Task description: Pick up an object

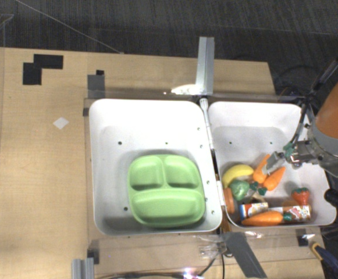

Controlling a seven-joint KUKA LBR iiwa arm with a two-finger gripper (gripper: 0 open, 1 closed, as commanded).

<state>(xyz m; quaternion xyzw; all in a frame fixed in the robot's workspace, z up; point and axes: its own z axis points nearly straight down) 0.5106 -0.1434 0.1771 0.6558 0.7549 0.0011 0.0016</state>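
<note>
From the camera above the bench (35, 156), 2 shallow white bins sit side by side: the left bin (107, 132) carries a green divided tray (166, 189) with 3 compartments, lying flat toward its near side, and the right bin (244, 124) holds a cluster of toy food crowded into its near half. The arm (337, 121), grey with its orange band showing at the right edge, reaches in over the right bin's right wall, and the gripper (286, 154) hangs low at the upper right of the cluster. Just at the fingertips lie 2 small carrots (270, 172), tilted, their upper ends pointing toward the gripper; the tip of one appears to touch or sit right beneath it, but whether either is actually between the jaws cannot be told, and how far the jaws stand apart cannot be told either. Left of the carrots is a yellow lemon (237, 173), with a green broccoli piece (240, 189) just below it. Along the bin's near wall lie a larger orange carrot (264, 218) and a labelled bottle (279, 210) on its side, touching each other, with a small red strawberry (300, 196) just above the bottle's right end.
</note>
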